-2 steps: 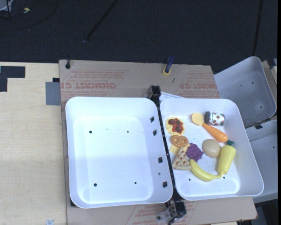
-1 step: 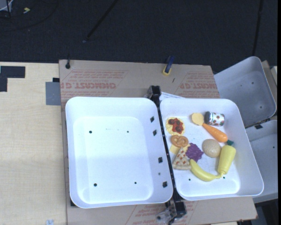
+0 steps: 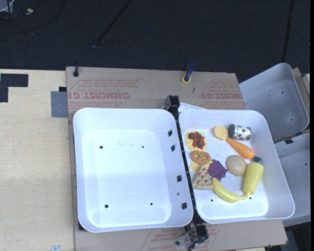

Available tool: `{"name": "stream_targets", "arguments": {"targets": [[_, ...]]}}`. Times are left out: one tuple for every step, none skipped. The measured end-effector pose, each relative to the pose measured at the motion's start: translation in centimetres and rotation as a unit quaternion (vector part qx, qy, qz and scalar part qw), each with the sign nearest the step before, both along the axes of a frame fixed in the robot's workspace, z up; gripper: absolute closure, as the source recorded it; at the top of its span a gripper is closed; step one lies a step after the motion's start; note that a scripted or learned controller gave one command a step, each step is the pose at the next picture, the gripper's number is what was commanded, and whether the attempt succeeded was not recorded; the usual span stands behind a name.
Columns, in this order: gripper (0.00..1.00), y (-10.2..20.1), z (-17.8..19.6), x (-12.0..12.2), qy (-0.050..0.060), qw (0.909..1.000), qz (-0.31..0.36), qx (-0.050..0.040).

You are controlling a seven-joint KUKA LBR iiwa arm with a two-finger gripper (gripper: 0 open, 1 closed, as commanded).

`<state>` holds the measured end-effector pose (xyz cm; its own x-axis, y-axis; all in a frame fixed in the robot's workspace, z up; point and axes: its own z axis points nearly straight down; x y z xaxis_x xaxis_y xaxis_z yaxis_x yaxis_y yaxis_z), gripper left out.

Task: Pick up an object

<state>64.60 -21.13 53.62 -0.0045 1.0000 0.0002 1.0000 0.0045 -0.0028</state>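
Observation:
The right bin (image 3: 275,203) holds several toy foods. A small can (image 3: 240,132) lies at the back, with an orange carrot (image 3: 240,148) just in front of it and a pale yellow piece (image 3: 220,133) to its left. A round pizza-like disc (image 3: 196,139) and a pretzel (image 3: 201,157) lie near the bin's left wall. A waffle wedge (image 3: 203,178), a purple grape bunch (image 3: 216,169), a beige potato (image 3: 236,164), a yellow corn cob (image 3: 253,177) and a banana (image 3: 226,192) cluster toward the front.
The left bin (image 3: 83,192) sits beside the right one, joined by a black divider with clips (image 3: 179,156). Both rest on a cardboard sheet (image 3: 120,90). A grey metal plate (image 3: 275,101) stands at the right. A blue and yellow clamp (image 3: 188,73) sits at the cardboard's back edge.

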Motion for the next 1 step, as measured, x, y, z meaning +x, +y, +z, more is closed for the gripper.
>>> {"name": "stream_targets", "arguments": {"targets": [[1.0, 0.01, 0.08, -0.14, 0.001, 1.0, 0.003, 0.0006]]}}
